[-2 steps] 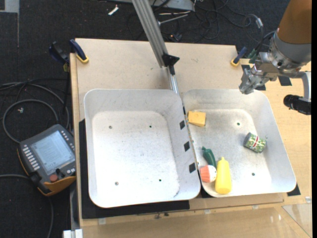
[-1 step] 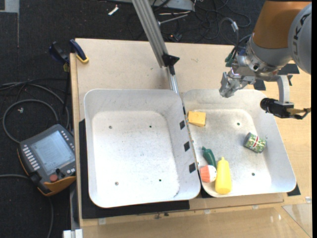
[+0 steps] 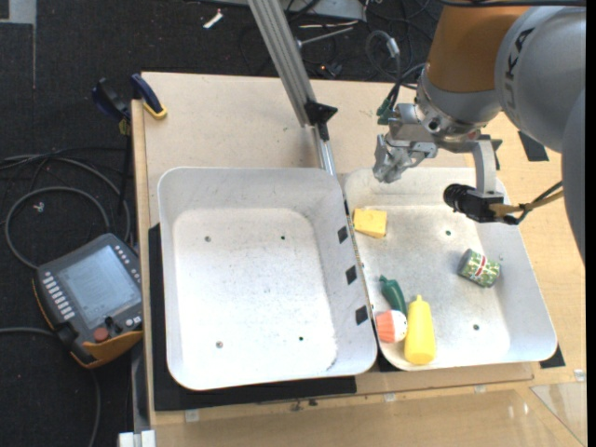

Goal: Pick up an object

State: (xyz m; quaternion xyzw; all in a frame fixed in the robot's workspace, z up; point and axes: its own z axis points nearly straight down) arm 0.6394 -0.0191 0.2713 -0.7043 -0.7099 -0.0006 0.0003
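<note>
Four small things lie in the right bin [image 3: 521,277], any of which I could take. Nearest my gripper [image 3: 388,170] is a yellow block [image 3: 371,223], squarish with a paler top face, lying close to the bin's left wall. Along the near edge sits a yellow bottle [image 3: 420,330] lying lengthways, and touching its left side is a small ball [image 3: 390,325] in orange and white. Just above that ball lies a green pepper-like piece [image 3: 393,293], tilted. Well apart, toward the right side, rests a little green can [image 3: 479,268] with a patterned label, tipped on its side. My gripper hangs over the far left corner of this bin, above the yellow block, with nothing between its fingers; how wide they stand I cannot tell. The left bin [image 3: 168,250] sits just beside, its raised wall bordering the block.
</note>
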